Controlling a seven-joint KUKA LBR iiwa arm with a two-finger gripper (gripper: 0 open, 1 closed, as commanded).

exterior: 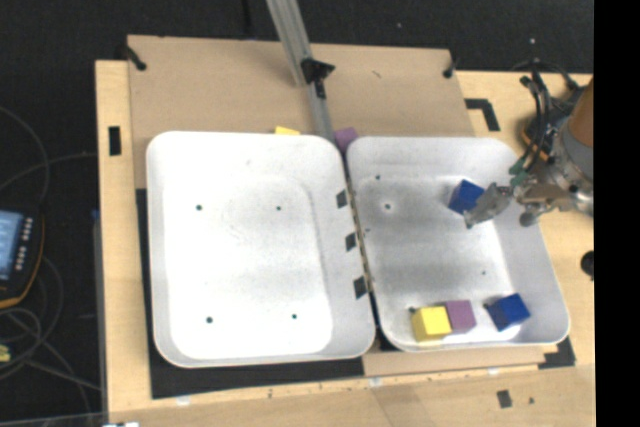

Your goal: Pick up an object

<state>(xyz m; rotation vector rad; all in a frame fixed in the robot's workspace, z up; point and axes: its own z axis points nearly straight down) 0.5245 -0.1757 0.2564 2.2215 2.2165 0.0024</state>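
Item: the right-hand shallow white plastic bin (520, 165), on the pale wooden counter (230, 80). Contents, four small blocks:
- one blue cube (465, 196), tilted on an edge, in the upper part of the bin, well apart from the other three;
- one yellow cube (432, 322) at the near wall;
- one pale purple cube (460, 314) touching the yellow cube's right side;
- one second blue cube (508, 310) just right of that pair, near the bin's lower right corner.

Item: the left-hand shallow white plastic bin (160, 215). Bare floor with a few dark dots. A yellow scrap (287, 130) and a purple scrap (346, 137) show just beyond the far rims of the two bins.

Item: the grey two-finger gripper (487, 207), reaching in from the right, low over the right bin. Its tips sit just beside the upper blue cube, on that cube's right and lower side, apparently touching or nearly so. Whether it is spread or pinched cannot be told, nor whether the cube lies within it.

Status of task: approach appears made, with the upper blue cube the likely target. No block is seen lifted clear of the bin. Remaining, by judgement: a secure grasp and the lift itself. Risk noted: the cube's tilt may let it slip or be nudged aside.
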